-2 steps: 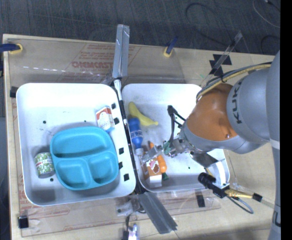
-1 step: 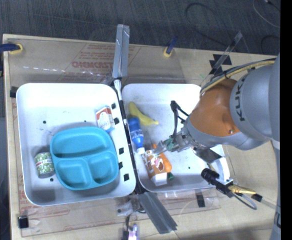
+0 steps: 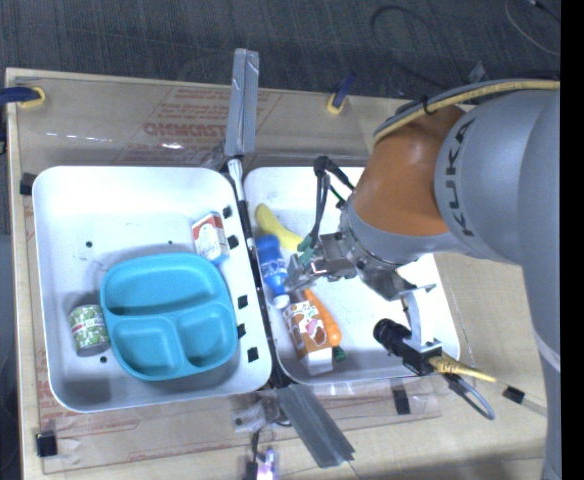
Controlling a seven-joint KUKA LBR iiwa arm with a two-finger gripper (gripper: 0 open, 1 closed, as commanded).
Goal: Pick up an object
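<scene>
Pincer (image 3: 307,260): we see it low in the right bin (image 3: 442,353); its opening we cannot tell.
Targets: blue bottle (image 3: 270,260), yellow item (image 3: 277,227) and orange carton (image 3: 312,330) crowd the divider, near the pincer.

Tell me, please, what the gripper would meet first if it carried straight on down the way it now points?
Probably the blue bottle lying along the right bin's left wall, since the gripper hangs just beside it, with the orange carton nearby. Depth is hard to judge from this slanted view.

The arm (image 3: 472,168) hides the right bin's (image 3: 282,183) far side and the claw's (image 3: 307,261) grip
</scene>
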